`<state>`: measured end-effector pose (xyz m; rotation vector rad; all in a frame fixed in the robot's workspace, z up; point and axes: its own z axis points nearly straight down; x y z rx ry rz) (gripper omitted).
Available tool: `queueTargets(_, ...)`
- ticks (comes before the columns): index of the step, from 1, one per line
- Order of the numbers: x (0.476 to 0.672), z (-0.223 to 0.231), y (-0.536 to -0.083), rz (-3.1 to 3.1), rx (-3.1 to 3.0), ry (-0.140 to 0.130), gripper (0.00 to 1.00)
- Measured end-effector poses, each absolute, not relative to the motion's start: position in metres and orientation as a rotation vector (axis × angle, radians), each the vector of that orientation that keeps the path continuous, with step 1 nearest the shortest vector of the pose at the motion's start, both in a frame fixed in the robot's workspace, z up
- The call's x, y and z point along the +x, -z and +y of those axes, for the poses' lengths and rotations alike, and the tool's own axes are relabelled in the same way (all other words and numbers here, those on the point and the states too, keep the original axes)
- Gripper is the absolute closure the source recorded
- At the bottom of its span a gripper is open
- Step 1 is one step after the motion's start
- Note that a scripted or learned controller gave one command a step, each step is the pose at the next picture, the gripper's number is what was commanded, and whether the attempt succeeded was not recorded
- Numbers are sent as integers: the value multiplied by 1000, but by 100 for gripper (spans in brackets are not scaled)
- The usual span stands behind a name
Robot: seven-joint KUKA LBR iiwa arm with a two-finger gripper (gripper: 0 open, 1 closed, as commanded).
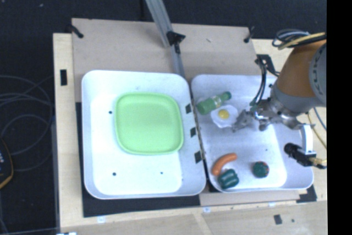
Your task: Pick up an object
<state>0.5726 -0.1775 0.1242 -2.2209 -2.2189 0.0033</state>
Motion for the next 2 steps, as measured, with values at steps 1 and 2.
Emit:
queueTargets(1, 572, -178, -100, -2220, -2222, -2, 0)
queueTargets(2, 573, -178, -112, -2221, -2225, 3, 100)
